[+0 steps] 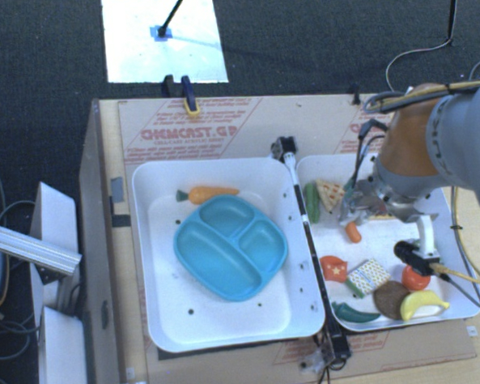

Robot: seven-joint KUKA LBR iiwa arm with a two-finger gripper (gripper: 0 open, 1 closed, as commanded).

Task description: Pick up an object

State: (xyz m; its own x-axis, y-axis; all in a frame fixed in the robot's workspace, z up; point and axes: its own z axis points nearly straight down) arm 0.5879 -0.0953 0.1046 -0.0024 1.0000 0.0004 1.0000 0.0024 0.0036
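- Camera view, looking down at a slant: grey arm with an orange band comes in from the right, over the right shallow white bin [462,315].
- Gripper [357,212] sits low over the far-left part of that bin; released or clenched cannot be told, as the wrist and cabling mask the tip.
- Nothing can be seen held by it.
- Likely target: small orange carrot-like piece [353,232], just beside the gripper on its near side; contact is uncertain.
- Near it, towards the bin's far-left corner: tan triangular pizza-slice toy [331,194] and green elongated vegetable [312,201], the latter along the left wall.
- Mid-bin: red tomato slice [334,267] and small patterned box [367,275].
- Near edge: dark green chilli [354,311], brown round piece [388,298], yellow banana [423,303], red round tomato [416,279].
- Left shallow white bin [162,314] holds a blue divided plastic plate [231,248] in the middle and a long orange carrot [212,194] by its far edge.
- Step, as judged: approach and descent onto a piece; grasp not yet confirmed.
- Next move calls for centring over the small orange piece, closing on it, then a straight lift clear of the pizza slice and the bin wall.
- Risk: a small rounded piece may roll or squirt out.
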